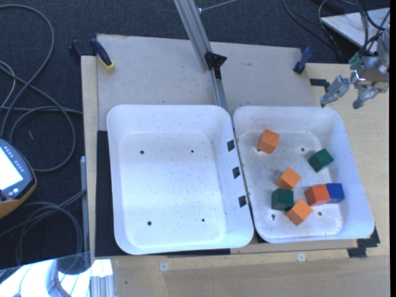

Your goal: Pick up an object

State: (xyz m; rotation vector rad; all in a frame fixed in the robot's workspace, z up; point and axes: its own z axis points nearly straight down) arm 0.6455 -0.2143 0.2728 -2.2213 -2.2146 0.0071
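The right bin holds several small blocks. An orange block lies toward its back left, with another orange one near the middle. A green block sits at the right and a second green one toward the front. At the front stand an orange block, a red-orange block and a blue block touching it. My gripper hangs above the bin's back right corner, fingers spread open with nothing between them.
The left bin lies beside the right one, with a slanted metal rail running down to the gap between them. Blue clamps sit at the board's back corners. Cables lie on the dark floor at the left.
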